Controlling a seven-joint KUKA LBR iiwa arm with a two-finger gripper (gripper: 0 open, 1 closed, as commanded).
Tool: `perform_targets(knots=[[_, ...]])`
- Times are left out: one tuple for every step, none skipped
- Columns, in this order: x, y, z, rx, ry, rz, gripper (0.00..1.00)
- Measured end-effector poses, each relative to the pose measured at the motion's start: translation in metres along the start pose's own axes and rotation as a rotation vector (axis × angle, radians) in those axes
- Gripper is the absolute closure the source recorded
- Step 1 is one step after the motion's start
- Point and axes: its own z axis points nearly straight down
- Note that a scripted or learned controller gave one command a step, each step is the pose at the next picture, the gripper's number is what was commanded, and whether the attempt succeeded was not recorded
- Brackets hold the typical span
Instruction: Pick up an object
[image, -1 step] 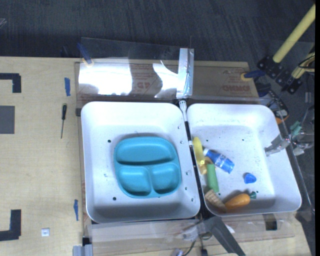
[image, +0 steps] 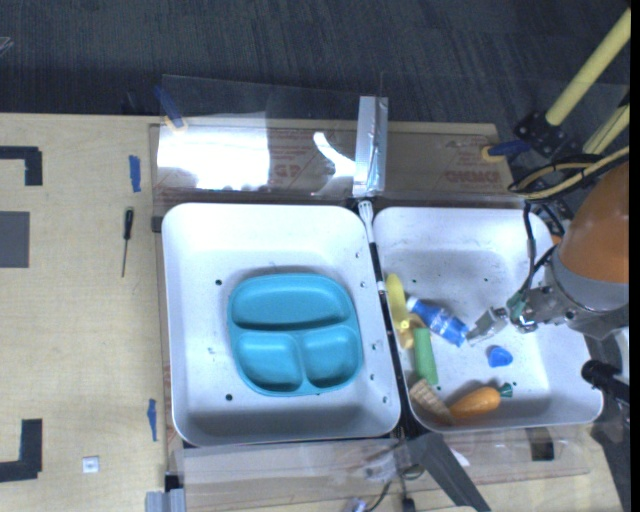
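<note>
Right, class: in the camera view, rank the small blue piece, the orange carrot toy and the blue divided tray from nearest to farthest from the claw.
1. Small blue piece: right bin, just below the claw.
2. Orange carrot toy: lower down in the right bin, near its front edge.
3. Blue divided tray: across in the left bin, farthest away.

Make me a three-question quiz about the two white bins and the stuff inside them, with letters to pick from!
1. Where does the blue divided tray lie?
A. left bin
B. right bin
C. on the floor

2. What colour is the small piece below the tool?
A. red
B. blue
C. white

3. How does the tool stand?
A. above the left bin
B. outside both bins
C. reached into the right bin

Answers: 1 A, the tray fills the left bin. 2 B, it is plainly blue. 3 C, it sits over the right bin, near the toys.
</note>
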Motion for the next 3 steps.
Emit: perform_targets(knots=[[0.044, 0.061, 0.04, -0.018, -0.014, -0.287, 0.0], [0.007, 0.124, 0.042, -0.014, -0.009, -0.12, 0.0], [0.031, 0.029, 0.042, -0.014, -0.006, 0.119, 0.0]])
